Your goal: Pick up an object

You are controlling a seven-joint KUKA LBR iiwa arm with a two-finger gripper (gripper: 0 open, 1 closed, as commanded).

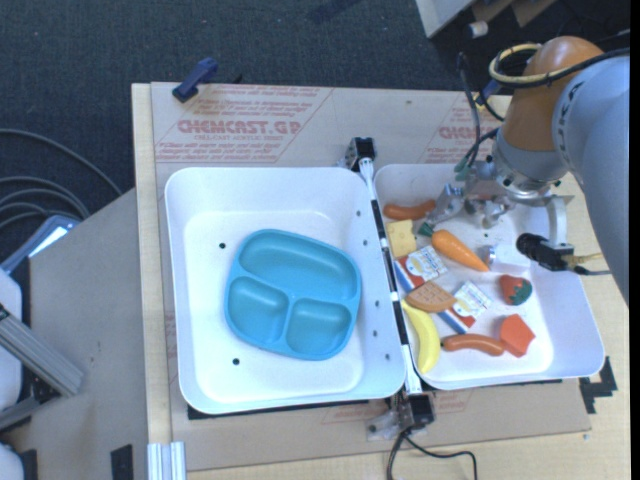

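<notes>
The right bin (575, 353) holds several toy foods. Among them are an orange carrot (460, 250), a brown sausage (408, 210) by the back wall and a yellow cheese block (400, 238). A banana (425, 340), a second sausage (472, 344), an orange-red block (516, 334) and a strawberry (515, 288) lie nearer the front. My gripper (478, 206) hangs low over the bin's back part, just behind the carrot and right of the first sausage. Nothing is visibly held in it.
In the left bin (190, 268) lies a blue three-compartment tray (292, 293). A toast slice (430, 296) and two small packets (425, 263) lie mid-bin on the right. The grey arm (585, 118) covers the bin's back right corner. A blue clip (195, 78) lies on the bench's far edge.
</notes>
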